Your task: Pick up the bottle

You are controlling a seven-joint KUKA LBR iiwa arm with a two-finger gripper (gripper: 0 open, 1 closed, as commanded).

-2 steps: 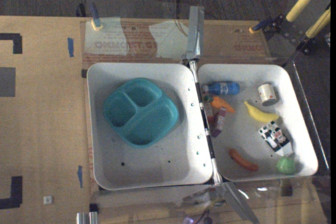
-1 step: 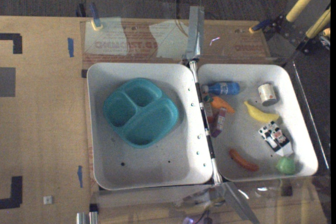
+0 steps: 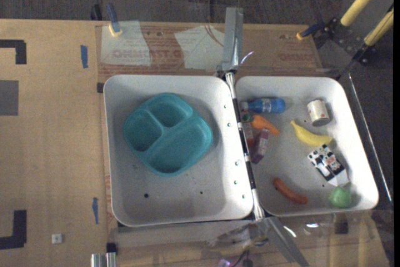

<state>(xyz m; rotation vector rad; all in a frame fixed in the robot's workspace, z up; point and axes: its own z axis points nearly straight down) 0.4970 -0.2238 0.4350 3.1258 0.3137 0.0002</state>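
Near the right shallow white bin's point(image 3: 294, 87) far-left corner, we see a small blue plastic bottle point(image 3: 265, 105) lying flat; we cannot tell the tool's state.

right bin point(image 3: 350, 110) centre: bare floor, open from above | bottle point(image 3: 264, 105): carrot point(image 3: 265, 124) and divider wall crowd its near side | banana point(image 3: 310, 134), roll point(image 3: 318, 111): right flank

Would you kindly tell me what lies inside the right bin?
Right bin: blue bottle, carrot, banana, metal can, sausage, green ball, patterned card. Anything beneath stays hidden.
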